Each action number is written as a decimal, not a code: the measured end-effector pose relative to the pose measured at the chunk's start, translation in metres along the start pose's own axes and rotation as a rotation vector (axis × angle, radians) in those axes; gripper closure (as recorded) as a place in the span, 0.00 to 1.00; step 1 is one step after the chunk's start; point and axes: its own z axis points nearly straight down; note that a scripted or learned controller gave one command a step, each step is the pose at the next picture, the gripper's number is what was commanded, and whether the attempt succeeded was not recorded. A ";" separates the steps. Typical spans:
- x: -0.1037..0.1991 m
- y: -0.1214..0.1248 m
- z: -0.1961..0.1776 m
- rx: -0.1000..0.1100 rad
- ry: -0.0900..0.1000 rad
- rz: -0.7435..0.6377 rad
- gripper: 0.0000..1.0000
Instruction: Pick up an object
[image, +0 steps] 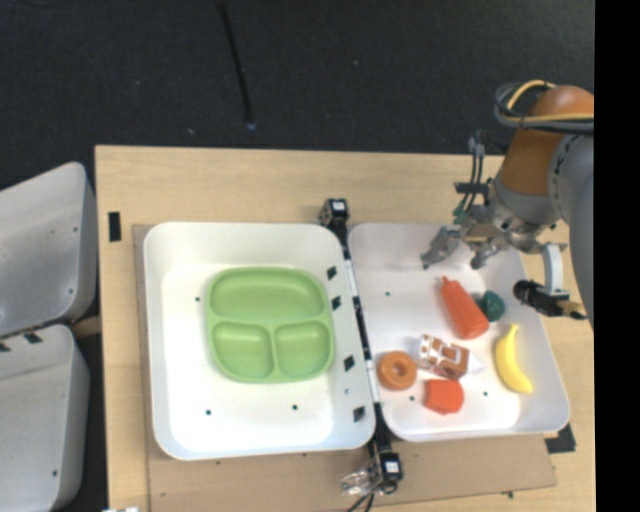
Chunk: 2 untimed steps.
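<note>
The right bin (400, 250) holds an orange carrot-like piece (463, 308), a yellow banana (513, 360), a dark green ball (492, 304), an orange ring (397, 370), a red block (443, 396) and a brown-and-white wrapped item (444, 354). My gripper (459, 249) hangs over the bin's far right part, just above the carrot piece. Its two grey fingers are spread apart with nothing between them.
The left bin (180, 400) carries a light green divided tray (269, 322). A black clip (333, 211) sits at the far end of the seam between the bins. The arm with its orange band (535, 150) comes in from the right. White chairs (40, 260) stand at left.
</note>
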 end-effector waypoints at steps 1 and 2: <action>-0.001 0.000 0.034 -0.002 0.000 -0.001 0.00; -0.002 0.002 0.020 -0.008 -0.003 -0.002 1.00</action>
